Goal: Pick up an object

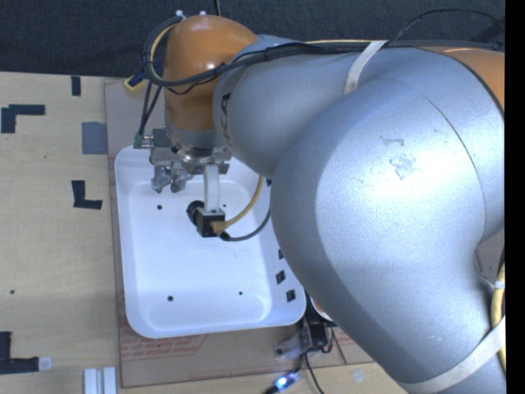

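Camera view: the grey arm point(394, 203) came in from the right and covered most of that side. Its orange band point(197, 64) sat over the far end of a white bin point(139, 302). The wrist hung low over the bin's far half, and the jaws pointed down into it. Cannot tell whether the jaws were apart or together, because the tool parts overlapped from this angle.

A small black block point(205, 218) sat near the bin's middle, just below the wrist, at the lower end of a pale bar point(212, 189). A yellow cable point(246, 212) ran from the block up to the right, toward the arm. Cannot tell whether the block was a loose object or part of the tool, or whether it touched the bin floor. Nothing was seen clamped.

Three small dark dots point(170, 297) marked the bin floor. The bin rested on a brown cardboard sheet point(164, 350) on the tan counter point(49, 261). Black tape marks point(82, 197) and a grey patch point(94, 136) lay on the counter to the left, well apart from the bin.
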Controlling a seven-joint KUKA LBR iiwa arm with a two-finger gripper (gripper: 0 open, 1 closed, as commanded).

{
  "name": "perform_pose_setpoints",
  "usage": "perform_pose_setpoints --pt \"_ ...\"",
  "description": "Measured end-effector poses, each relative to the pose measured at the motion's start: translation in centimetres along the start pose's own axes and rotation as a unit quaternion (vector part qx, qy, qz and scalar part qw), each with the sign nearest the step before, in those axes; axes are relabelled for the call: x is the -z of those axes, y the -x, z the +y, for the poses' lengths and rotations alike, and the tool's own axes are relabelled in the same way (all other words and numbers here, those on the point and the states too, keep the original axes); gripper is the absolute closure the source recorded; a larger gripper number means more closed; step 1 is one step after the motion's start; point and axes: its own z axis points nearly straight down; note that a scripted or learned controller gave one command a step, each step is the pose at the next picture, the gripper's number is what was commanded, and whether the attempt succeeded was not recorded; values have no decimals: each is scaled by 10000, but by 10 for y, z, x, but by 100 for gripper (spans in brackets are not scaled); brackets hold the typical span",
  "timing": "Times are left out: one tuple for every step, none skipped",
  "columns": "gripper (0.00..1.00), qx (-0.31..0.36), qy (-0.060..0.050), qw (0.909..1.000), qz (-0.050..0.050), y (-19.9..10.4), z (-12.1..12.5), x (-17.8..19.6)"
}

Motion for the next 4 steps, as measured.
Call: perform_pose_setpoints --pt "100 4 23 10000 17 -1 1 20" --pt "100 0 14 10000 11 0 -2 21" --pt "100 0 12 10000 5 0 -3 9" --pt "100 5 20 10000 16 -1 -1 22"
